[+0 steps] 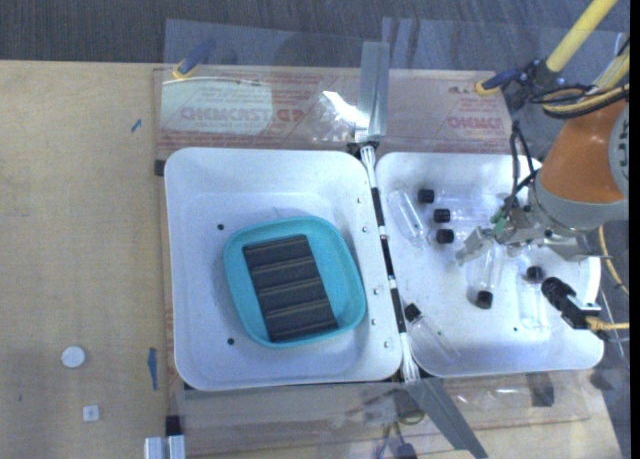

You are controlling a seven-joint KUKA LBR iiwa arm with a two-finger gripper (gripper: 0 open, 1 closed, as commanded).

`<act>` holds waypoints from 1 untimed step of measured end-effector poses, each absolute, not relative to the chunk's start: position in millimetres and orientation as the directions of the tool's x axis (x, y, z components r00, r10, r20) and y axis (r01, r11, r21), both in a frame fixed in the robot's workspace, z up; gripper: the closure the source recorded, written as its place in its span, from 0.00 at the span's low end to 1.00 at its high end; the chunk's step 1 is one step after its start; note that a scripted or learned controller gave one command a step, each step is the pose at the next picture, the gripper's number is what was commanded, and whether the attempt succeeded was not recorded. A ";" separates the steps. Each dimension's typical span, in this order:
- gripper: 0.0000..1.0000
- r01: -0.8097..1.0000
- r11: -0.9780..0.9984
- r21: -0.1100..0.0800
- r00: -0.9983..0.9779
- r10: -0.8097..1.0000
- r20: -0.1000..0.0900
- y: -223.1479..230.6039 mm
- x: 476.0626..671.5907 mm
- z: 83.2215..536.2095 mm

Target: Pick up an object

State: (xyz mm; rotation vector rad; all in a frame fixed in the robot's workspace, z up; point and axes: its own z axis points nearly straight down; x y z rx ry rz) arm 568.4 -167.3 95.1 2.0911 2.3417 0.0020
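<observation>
Several clear vials with black caps lie scattered in the right bin point(560, 352). One vial point(408, 215) lies near the bin's left wall, and another vial point(486, 277) lies just below the gripper with its cap toward the front. Loose-looking black caps point(445, 237) sit between them. My gripper point(492, 240) hangs low over the middle of the right bin, above the vials, below the arm's orange band point(590, 157). I see nothing clearly held in it.
The left bin point(200, 197) holds a teal tray point(240, 257) with a dark ridged block point(290, 287) in it. A metal divider point(372, 97) and taped plastic sheets lie behind the bins. Cables and a yellow rod point(590, 17) hang at the upper right.
</observation>
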 end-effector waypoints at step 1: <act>1.00 0.994 0.109 0.006 -0.109 0.994 -0.002 -168.6 569.0 105.3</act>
